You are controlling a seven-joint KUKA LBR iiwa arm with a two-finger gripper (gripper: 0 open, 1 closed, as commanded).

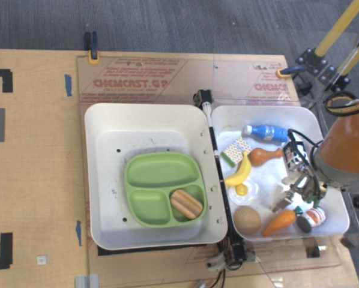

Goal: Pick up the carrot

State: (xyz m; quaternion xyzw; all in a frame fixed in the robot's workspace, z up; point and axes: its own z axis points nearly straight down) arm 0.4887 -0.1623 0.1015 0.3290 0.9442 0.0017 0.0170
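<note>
Hovering tool [286,201] just above carrot [280,222]

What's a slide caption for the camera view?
Gripper hovers just above the carrot in the right bin; green tray sits in the left bin.

The carrot [280,222] lies hemmed in at the near edge of the right bin [329,131]: a tan ball [247,219] just beside its left tip, a small red-and-white can [312,216] at its right end, the bin wall close behind. The hand [295,192] hangs right above it. Open floor lies left of the hand, between the banana [241,171] and the ball. The left bin's [101,179] floor around the green tray [162,188] stands free.
</note>
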